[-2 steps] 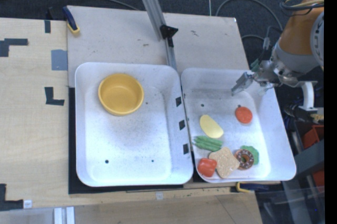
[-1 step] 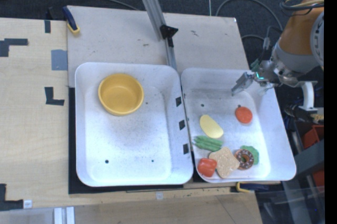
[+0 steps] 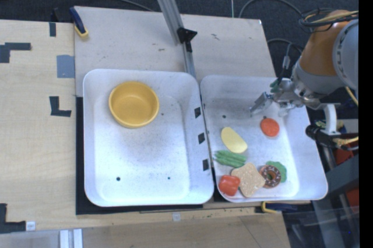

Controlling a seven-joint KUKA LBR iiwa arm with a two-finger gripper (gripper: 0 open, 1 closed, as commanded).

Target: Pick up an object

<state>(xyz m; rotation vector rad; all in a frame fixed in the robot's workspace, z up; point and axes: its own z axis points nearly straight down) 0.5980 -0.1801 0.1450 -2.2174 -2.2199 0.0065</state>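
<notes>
My gripper (image 3: 267,106) hangs over the upper part of the right bin (image 3: 309,183), open, with nothing between its fingers; one finger (image 3: 256,106) slants out to the lower left. Just below it lies a small orange-red round piece (image 3: 269,127), apart from the fingers. Further down the bin lie a yellow oval piece (image 3: 233,140), a green bean pod (image 3: 230,158), a slice of bread (image 3: 249,178), a red piece (image 3: 229,184) and a brown doughnut (image 3: 270,174) on a green leafy piece (image 3: 278,168).
A yellow bowl (image 3: 133,103) stands in the upper left of the left bin (image 3: 145,183). A metal pole (image 3: 169,2) slants down to the ridge between the bins. Cables and the arm's body (image 3: 326,60) crowd the right side.
</notes>
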